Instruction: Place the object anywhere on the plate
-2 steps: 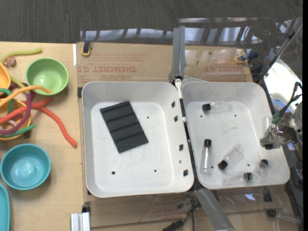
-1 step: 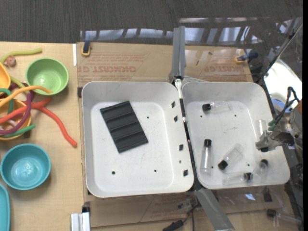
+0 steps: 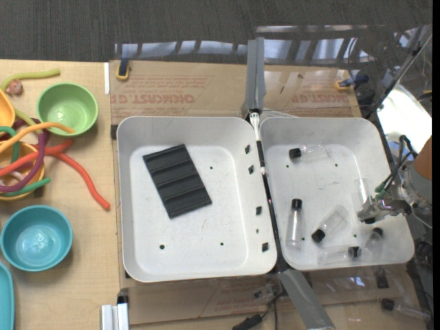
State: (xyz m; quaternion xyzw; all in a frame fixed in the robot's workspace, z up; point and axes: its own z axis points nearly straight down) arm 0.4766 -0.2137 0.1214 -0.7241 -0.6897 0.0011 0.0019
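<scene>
Left bin (image 3: 130, 184): dark ribbed plate (image 3: 177, 180) lying at 9 o'clock. Right bin (image 3: 275, 184): clear black-capped vials (image 3: 295, 220) scattered. Tool (image 3: 368, 212) hovering at 3 o'clock, spread undeterminable. Step: picking a vial; next, descending, clamping, carrying leftward.

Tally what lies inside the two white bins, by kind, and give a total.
Black ribbed plate, left bin: 1
Clear vials with black caps, right bin: 5, at and
Total: 6
</scene>
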